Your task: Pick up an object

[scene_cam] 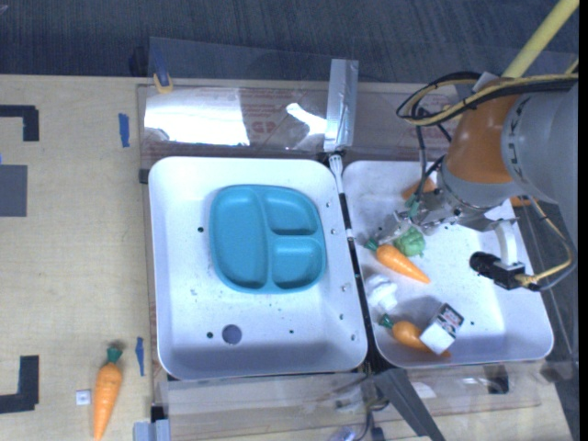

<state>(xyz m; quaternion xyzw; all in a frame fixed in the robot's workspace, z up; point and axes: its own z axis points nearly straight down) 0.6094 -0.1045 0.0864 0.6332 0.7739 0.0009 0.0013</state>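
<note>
Jaws (415, 220) hang low in the right bin (528, 333), near its left wall — whether released or clenched, I cannot tell — just beside a toy carrot (401, 259) lying mid-bin.

The gripper (415, 217) hangs low in the right bin (514, 329), just above a toy carrot (401, 260). A blue tray (268, 237) lies in the left bin (175, 274).
</note>
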